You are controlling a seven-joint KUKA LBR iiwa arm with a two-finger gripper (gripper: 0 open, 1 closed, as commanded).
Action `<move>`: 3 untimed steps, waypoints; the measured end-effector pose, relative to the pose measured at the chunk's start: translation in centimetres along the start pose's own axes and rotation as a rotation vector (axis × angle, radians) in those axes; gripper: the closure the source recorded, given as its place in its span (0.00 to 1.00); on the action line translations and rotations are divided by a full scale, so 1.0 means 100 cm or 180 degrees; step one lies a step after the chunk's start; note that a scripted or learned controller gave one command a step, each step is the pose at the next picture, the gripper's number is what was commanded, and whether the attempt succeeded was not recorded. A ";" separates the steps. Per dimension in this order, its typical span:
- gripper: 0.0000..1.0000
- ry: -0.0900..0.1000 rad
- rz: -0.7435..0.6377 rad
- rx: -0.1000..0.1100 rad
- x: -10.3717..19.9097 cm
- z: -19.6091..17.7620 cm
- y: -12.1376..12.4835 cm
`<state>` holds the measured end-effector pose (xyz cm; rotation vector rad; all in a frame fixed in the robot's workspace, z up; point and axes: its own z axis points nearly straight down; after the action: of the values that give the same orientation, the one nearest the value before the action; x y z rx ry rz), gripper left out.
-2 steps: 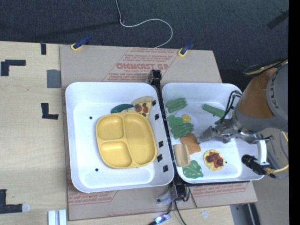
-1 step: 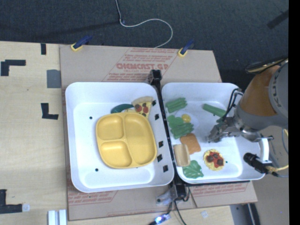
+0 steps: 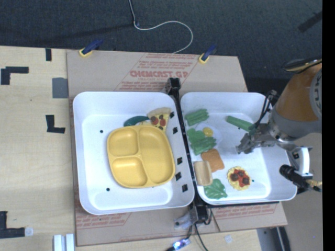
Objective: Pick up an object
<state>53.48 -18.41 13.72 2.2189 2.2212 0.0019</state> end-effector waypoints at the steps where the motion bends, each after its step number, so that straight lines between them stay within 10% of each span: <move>1: 1.00 -0.0004 -0.0001 -0.0002 -0.007 -0.049 0.008; 3: 1.00 0.0003 -0.0012 0.0013 0.041 -0.080 0.024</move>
<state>55.85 -14.29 21.74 2.2172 2.2280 -0.0017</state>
